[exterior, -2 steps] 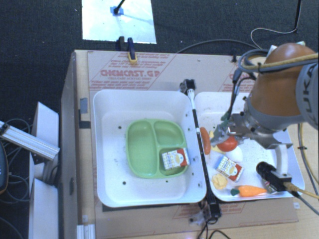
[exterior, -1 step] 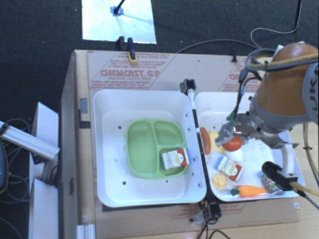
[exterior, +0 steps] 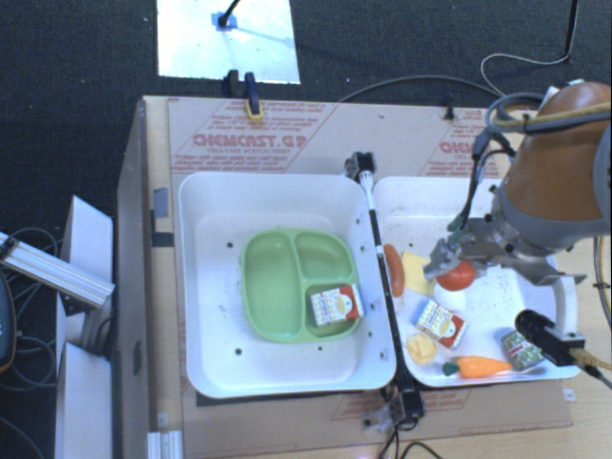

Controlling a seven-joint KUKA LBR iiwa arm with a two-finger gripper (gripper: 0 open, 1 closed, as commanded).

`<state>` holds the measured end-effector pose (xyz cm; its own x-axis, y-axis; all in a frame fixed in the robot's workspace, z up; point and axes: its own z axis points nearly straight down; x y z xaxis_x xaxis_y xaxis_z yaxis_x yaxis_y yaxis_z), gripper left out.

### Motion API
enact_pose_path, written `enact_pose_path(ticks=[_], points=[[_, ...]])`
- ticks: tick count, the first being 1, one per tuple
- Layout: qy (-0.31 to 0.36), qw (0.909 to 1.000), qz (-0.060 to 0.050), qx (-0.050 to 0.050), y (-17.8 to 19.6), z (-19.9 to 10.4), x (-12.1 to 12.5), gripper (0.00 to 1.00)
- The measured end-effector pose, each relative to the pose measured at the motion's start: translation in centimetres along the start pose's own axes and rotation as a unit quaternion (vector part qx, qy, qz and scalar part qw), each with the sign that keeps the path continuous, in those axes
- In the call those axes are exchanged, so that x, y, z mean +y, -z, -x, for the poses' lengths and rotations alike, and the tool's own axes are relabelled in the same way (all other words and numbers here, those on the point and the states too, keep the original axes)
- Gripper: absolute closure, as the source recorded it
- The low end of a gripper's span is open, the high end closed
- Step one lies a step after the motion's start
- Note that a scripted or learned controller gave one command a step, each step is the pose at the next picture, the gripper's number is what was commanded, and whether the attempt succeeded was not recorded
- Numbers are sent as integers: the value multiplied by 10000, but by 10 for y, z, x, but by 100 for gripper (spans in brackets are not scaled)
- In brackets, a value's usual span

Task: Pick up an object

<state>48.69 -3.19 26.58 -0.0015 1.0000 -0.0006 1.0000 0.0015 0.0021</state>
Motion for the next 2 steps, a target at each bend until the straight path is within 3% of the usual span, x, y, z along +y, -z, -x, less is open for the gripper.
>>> enact_pose_path(ticks=[1, 2], points=[[14, 10000, 1, 5, -1, -22, 0, 100], [3, 10000, 0, 2, 3, -9, 0, 100]])
